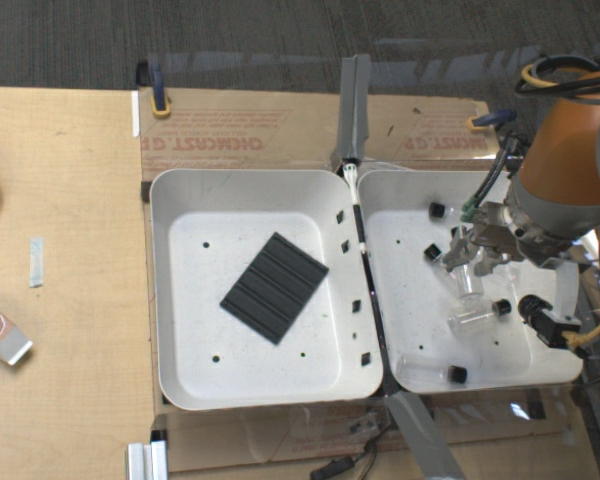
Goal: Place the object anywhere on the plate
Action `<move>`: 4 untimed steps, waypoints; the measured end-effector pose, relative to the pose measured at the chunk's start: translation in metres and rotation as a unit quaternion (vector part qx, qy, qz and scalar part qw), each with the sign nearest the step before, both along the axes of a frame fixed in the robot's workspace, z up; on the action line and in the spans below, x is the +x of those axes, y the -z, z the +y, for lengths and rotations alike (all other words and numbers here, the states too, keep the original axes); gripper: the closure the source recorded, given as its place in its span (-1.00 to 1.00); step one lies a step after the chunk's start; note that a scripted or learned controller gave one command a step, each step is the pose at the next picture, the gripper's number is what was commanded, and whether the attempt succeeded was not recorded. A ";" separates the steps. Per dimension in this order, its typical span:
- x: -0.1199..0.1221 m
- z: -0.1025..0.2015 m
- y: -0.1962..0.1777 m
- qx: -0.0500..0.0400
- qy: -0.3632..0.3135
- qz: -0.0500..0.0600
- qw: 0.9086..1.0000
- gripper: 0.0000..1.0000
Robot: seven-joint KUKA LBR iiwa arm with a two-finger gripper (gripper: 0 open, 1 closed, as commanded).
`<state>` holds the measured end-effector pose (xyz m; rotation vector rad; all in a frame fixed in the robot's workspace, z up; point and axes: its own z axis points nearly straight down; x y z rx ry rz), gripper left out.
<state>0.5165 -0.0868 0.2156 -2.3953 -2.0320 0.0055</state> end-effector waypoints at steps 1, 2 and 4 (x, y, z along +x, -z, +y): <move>0.049 0.054 -0.023 0.000 -0.072 0.000 0.997 1.00; 0.055 0.131 0.026 0.000 -0.109 0.001 0.994 1.00; 0.063 0.116 0.013 0.001 -0.225 0.001 0.974 1.00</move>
